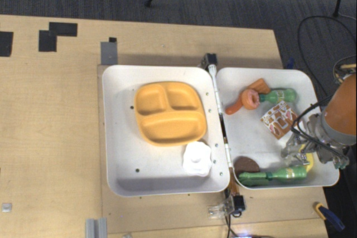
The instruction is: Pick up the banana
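Camera view gives you two white bins side by side on the wooden bench. Take the right bin [268,78] as your landmark. The arm [341,114] comes in over its right rim, orange band showing, and the gripper [298,149] hangs low over the bin's near right corner, amid cables. You cannot tell from here how far apart it stands or whether it has hold of anything. Just below the gripper, at that same corner, you can see a bit of yellow, most likely the banana [307,163], mostly hidden. Along the bin's near wall lies a green bottle [273,175], with a brown round item [246,164] at its left end. Toward the far wall sit an orange toy [249,98], a second green bottle [277,96] and a patterned packet [279,118]. Left of this bin, the left bin [120,120] holds a yellow divided plate [169,112] and a white object [197,158].
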Robot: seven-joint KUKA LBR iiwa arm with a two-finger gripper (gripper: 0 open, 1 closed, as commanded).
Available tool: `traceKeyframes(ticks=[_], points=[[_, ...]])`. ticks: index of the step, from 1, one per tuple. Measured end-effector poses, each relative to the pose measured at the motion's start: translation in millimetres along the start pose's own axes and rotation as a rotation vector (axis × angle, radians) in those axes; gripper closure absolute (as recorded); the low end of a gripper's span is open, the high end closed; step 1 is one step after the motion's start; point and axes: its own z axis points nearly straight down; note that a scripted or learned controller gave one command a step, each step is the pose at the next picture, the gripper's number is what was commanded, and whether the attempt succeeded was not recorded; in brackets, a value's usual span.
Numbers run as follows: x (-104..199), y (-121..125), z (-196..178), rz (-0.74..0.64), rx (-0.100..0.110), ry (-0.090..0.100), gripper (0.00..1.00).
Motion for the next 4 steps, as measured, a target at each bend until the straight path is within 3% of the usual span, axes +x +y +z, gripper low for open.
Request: traceKeyframes(ticks=[1, 2, 3, 4], points=[[-20, 58, -53, -0.073, -0.001, -0.001, 1.00], [-18, 35, 3, -0.270, -0.002, -0.001, 1.00], [-20, 34, 3, -0.269, 0.002, -0.010, 0.00], [-18, 13, 2, -0.678, 0.006, -0.016, 0.00]])
